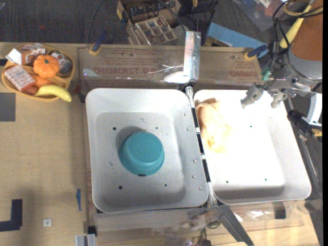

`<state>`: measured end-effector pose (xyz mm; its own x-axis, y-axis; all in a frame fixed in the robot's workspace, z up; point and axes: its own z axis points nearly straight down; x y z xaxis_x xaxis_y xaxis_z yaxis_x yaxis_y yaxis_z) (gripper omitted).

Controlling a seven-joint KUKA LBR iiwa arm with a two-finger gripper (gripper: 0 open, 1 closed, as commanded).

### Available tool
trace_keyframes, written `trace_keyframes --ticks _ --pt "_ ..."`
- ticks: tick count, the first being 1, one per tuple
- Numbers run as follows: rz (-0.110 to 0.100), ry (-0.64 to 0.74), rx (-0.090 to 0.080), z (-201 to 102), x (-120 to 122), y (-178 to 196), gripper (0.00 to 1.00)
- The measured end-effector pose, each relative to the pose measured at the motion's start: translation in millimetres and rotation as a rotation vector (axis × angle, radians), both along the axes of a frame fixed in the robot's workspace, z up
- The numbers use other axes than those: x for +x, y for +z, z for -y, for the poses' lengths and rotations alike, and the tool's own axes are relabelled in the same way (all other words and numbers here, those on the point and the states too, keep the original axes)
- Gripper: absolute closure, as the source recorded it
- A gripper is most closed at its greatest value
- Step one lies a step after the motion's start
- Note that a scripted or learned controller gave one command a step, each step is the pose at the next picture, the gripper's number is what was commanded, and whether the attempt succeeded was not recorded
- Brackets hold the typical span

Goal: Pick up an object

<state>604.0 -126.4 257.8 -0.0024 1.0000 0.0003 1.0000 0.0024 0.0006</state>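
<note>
A teal bowl [142,153] lies upside down in the middle of the left bin [102,106]. A pale yellow-orange soft object [213,125] rests against the left wall of the right bin [277,183]. My gripper [262,97] hangs over the far right corner of the right bin, to the right of the yellow object and apart from it. Its two fingers [249,96] stand spread, open, with nothing between them. The arm's orange band [310,32] shows at the upper right.
A wooden dish of toy fruit and boxes [37,72] sits at the far left of the bench. A clear partition [191,55] stands behind the bins. Cables and crates lie beyond the bench's far edge.
</note>
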Motion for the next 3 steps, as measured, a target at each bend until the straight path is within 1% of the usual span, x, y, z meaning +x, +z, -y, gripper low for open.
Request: trace_keyframes --ticks 1,2,3 --pt "0.007 0.083 -0.001 -22 -8 -162 0.00" --pt "0.012 0.075 0.000 -18 -7 -151 1.00" --pt "0.001 0.267 -0.002 -60 29 -72 1.00"
